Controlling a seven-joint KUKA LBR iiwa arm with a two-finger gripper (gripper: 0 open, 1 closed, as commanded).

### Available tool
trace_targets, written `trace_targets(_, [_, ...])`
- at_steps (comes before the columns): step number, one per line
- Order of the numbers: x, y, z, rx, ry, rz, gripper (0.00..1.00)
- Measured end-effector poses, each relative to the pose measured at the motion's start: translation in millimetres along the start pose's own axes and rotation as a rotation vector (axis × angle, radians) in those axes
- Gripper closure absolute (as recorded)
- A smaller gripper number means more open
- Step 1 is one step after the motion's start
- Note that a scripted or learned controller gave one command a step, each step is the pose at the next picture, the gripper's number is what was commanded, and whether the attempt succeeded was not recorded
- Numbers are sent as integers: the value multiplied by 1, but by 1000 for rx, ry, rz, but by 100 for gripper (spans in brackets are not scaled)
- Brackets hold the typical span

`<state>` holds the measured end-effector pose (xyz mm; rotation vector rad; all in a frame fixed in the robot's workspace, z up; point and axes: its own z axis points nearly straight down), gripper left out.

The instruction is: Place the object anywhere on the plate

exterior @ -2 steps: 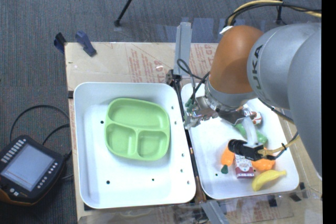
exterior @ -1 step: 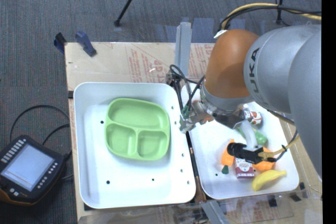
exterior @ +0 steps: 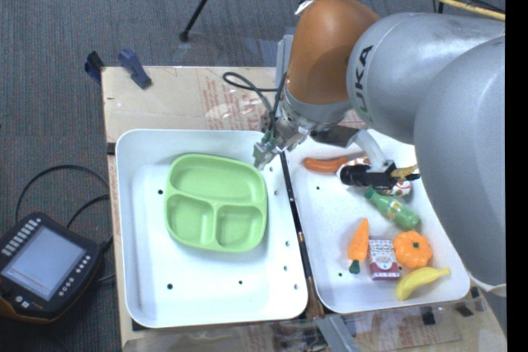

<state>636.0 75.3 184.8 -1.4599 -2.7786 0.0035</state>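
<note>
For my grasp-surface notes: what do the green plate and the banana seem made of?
Green plate: probably moulded plastic, matte-smooth, one even colour with rounded compartment ridges. Banana: likely toy plastic or rubber, flat uniform yellow; too small to be sure.

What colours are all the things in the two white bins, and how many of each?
Orange: 3 (sausage, carrot, pumpkin)
Green: 2 (plate, bottle)
Yellow: 1 (banana)
Red: 1 (small box)
Total: 7
</note>
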Motion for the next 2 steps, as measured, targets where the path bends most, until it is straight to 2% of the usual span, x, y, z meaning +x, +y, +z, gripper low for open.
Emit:
trace_targets(1, [-4, 7, -2, -3, -2, -159, 100])
trace_targets(2, [23, 18, -96, -2, -2, -249, 100])
